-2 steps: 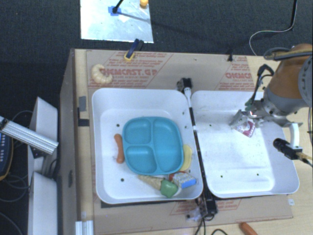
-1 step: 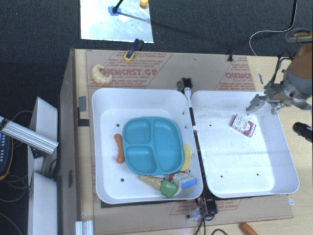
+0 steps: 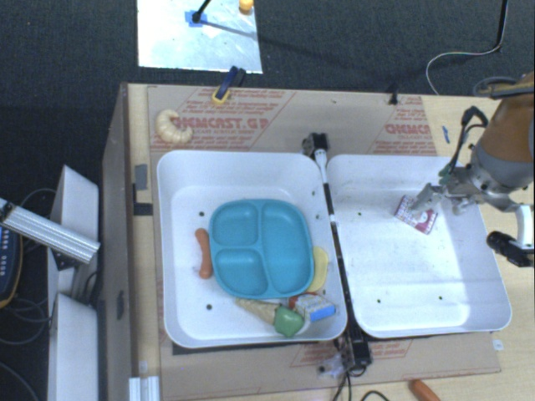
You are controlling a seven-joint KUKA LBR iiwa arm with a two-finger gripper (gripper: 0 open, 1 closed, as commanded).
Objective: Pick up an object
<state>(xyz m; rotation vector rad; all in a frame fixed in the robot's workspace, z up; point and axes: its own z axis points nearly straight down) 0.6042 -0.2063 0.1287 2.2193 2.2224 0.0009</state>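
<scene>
Camera view: gripper [image 3: 425, 199] touching pink packet [image 3: 416, 215] (right bin).

Bright, even light falls from overhead, and both white bins glare almost to blank: the left bin [image 3: 180, 224] and the right bin [image 3: 468, 299] lose most of their surface detail. Shadows are soft and short, with a faint grey one along the right bin's wall toward 4 o'clock. A shiny sheet [image 3: 199, 23] at 11 o'clock reflects the light in pale, washed patches. The dark floor [image 3: 58, 65] around the worktop [image 3: 251, 119] reads grainy. Overall sharpness is modest; printed lettering on the worktop is soft, and small items look slightly smeared
</scene>
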